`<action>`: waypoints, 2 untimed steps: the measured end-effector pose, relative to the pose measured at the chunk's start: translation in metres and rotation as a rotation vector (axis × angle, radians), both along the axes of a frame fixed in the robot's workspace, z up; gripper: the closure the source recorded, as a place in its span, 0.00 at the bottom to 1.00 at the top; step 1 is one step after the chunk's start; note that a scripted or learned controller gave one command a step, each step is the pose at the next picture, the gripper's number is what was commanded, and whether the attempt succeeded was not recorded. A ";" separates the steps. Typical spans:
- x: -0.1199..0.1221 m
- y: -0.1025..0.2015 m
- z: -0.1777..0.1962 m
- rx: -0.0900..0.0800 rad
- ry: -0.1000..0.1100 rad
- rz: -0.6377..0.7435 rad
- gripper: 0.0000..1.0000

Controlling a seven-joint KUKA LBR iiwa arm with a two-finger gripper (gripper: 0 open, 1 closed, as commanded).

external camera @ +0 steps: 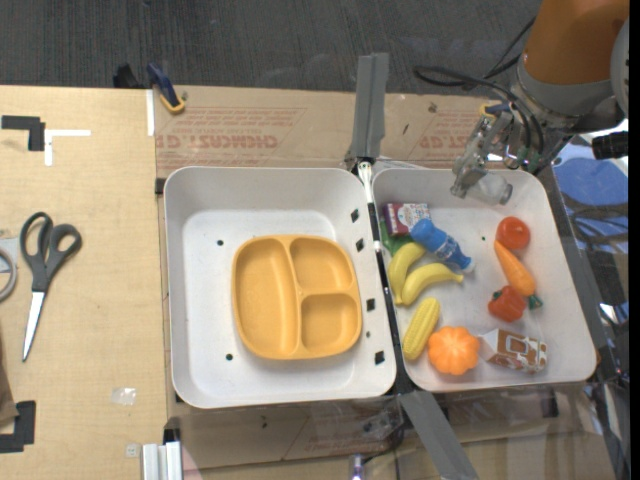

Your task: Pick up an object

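Gripper (478,171) hangs over right bin's (570,268) far corner, likely staging a descent; claw state: cannot tell. Candidate tomato (513,233) lies in right bin, near and just this side of gripper

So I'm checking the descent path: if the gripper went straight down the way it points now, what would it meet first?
Probably bare floor in the right bin's far corner. The gripper hangs over that spot, with the tomato and blue bottle off to the side, though its height is hard to judge.
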State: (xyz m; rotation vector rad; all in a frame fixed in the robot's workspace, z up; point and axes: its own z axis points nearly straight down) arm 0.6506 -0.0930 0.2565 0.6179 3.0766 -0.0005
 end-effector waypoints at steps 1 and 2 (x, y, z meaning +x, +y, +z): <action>-0.016 0.057 -0.020 0.002 0.002 -0.034 1.00; -0.002 0.084 0.051 0.000 0.000 -0.207 1.00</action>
